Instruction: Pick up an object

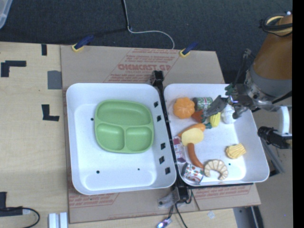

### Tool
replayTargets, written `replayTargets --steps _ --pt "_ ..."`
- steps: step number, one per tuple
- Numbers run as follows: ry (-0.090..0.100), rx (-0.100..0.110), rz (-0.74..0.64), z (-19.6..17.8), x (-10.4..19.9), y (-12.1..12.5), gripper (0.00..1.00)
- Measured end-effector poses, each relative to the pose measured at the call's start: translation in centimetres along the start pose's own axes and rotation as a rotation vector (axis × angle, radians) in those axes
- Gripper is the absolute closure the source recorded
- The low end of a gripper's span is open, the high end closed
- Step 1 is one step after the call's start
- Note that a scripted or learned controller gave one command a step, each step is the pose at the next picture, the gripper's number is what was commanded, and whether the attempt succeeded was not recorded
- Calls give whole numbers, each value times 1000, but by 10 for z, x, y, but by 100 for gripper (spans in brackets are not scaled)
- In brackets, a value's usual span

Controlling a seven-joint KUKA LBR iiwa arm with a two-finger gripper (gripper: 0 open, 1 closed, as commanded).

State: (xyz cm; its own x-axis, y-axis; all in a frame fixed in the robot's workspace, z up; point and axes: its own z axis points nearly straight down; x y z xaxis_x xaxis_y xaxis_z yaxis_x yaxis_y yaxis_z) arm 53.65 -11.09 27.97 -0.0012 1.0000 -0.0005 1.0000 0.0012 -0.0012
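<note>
At the near edge of the right bin (pixel 247 172) lie a croissant (pixel 217 168) and, toward the near left corner, a small printed can (pixel 192 174) on its side. Just beyond them a sausage (pixel 194 155) runs lengthwise, and a ridged yellow piece (pixel 235 150) sits apart toward the right wall. A printed packet (pixel 178 145) rests against the left wall. Further in, a pale yellow pear-like fruit (pixel 192 136) touches a small carrot (pixel 196 127). Near the far edge are an orange (pixel 184 107), round and bright with a dimpled skin, a green-labelled can (pixel 204 102) on its side just beside it, and a yellow corn piece (pixel 214 119).

The gripper (pixel 227 109) hangs over the far right part of this bin, close above the corn and a white item (pixel 228 116); its dark fingers crowd these things, and whether they are spread or closed cannot be told, nor whether anything sits between them.

The left bin (pixel 80 127) carries a green divided plate (pixel 124 126), near its centre, well apart from the toys.
</note>
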Motion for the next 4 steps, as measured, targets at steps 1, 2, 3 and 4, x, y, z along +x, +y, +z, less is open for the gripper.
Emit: replayTargets --steps 1,2,3,4 --pt "1 -9 -3 181 -38 39 0" --pt "2 2 0 176 -39 36 100" --pt "1 -5 -5 111 14 56 100" --pt "4 -3 -10 95 103 78 100"
